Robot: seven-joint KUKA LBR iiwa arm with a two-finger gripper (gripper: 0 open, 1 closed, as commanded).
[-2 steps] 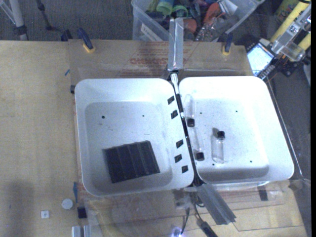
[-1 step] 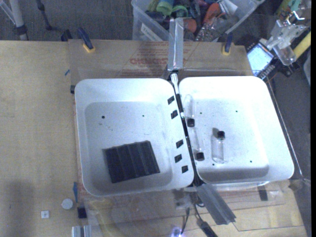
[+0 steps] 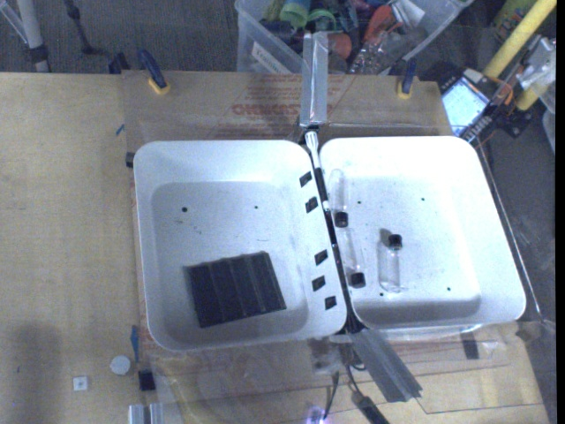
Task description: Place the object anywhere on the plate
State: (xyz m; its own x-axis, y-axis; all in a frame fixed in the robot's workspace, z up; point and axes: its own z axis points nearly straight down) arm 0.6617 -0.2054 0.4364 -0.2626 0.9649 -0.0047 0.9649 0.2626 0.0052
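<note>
From the overhead camera you have no sight of the end effector, so you cannot tell its state or bearing. The small clear bottle (image 3: 389, 260) lies in the right bin (image 3: 459, 193), long axis front-to-back, cap away. The dark plate (image 3: 234, 288) sits in the left bin (image 3: 177, 184), across the divider.

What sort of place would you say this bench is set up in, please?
Probably a robotics lab or test bench: two white bins clamped side by side on a wooden bench, and a clear tub of assorted colourful objects behind.
</note>
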